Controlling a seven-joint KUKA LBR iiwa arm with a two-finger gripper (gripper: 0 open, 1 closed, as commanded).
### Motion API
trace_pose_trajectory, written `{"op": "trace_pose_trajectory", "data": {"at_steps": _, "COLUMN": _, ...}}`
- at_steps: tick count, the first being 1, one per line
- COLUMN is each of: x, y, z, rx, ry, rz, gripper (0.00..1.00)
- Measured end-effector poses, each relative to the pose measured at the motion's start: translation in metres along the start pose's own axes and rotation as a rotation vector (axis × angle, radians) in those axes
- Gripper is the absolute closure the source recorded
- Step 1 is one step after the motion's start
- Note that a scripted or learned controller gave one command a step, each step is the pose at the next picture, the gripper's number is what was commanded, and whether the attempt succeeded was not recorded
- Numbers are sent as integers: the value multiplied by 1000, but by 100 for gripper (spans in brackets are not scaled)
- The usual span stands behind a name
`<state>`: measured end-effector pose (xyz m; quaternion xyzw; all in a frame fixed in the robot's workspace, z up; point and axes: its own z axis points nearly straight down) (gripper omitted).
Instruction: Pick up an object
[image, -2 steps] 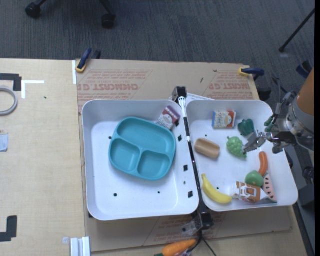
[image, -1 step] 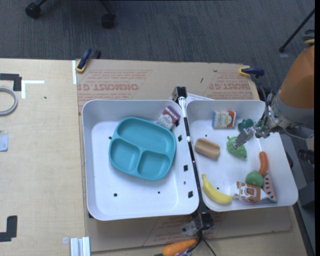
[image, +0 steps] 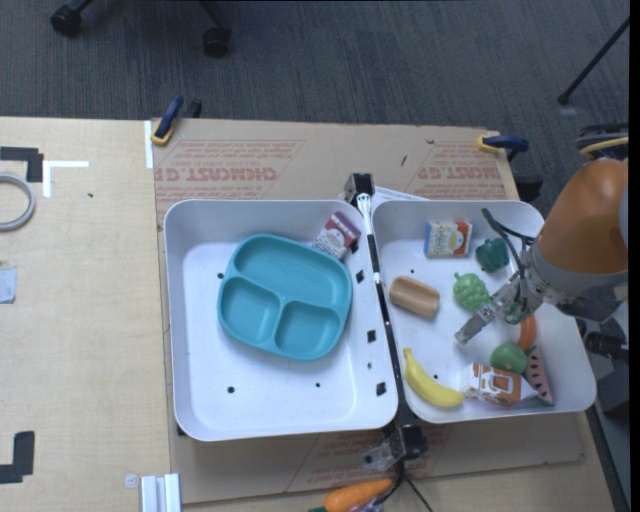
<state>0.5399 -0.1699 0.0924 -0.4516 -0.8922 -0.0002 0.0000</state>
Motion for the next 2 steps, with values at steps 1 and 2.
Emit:
{"op": "trace_pose_trajectory", "data": {"at_steps": 1, "x": -1, "y": 1, "z": -10, "rx": -3, "ry": -3, "rz": 4, "gripper": 100}}
{"op": "trace_pose_trajectory", "data": {"at_steps": 2, "x": 86, "y": 17, "z": -160, "rx": -2, "ry": -3, "rz": -181, "gripper": 100}}
